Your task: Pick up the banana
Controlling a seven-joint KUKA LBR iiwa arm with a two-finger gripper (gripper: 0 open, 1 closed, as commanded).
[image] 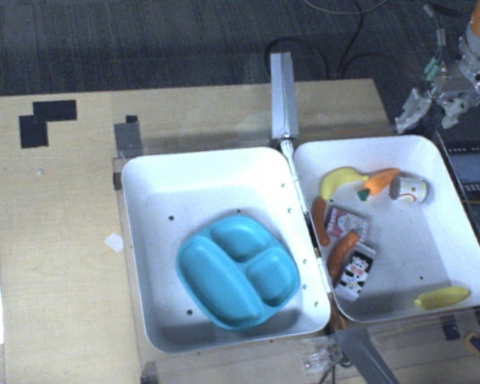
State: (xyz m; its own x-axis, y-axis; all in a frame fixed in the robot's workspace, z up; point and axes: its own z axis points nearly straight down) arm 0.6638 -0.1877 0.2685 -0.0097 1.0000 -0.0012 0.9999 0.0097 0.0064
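Camera view: worktop [53, 275] with two white bins, seen from above.
Left to right: blue divided plate [237, 270] in left bin [151, 196]; right bin [462, 232] holding sausages, cards, carrot [381, 182] and small cup [409, 188]; banana [442, 297] lying at near right corner of right bin; tool [439, 99] beyond far right corner, clear of bin, finger opening impossible to tell.

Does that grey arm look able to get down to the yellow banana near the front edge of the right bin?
Probably yes. The yellow banana lies alone on bare floor of the right white bin, nothing over it. The gripper hangs above the far corner. The near wall beside the banana may crowd it.
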